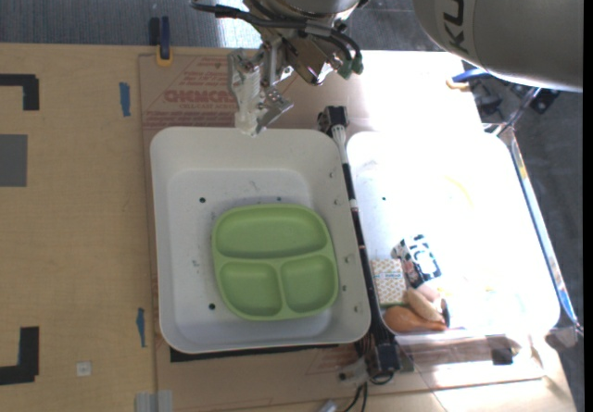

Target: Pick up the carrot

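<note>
The claw (252, 112) of the grey KUKA arm (500, 3) is seen poised over the far rim of the left bin (176, 243), its pale fingers hanging close together with nothing seen between them; whether a narrow gap remains cannot be told from this slant. No object is held.

The carrot (406, 317), judged to be the orange, tapered piece, is found well away from the claw, toward the viewer and off to the arm's side, in the near corner of the right bin (519, 216). It is pressed against a pale rounded item (428, 301), with a small patterned packet (387, 280) and a black-and-white printed object (422, 258) just beyond it. Strong glare washes the right bin, so the carrot's outline is only partly made out.

A green divided plate (275, 260) is seen in the left bin, nearer the viewer than the claw, its three compartments bare.

The task is judged barely begun: no approach to the carrot has been made, and the crossing to the other bin, the descent, the grasp and the lift all remain to be done.
</note>
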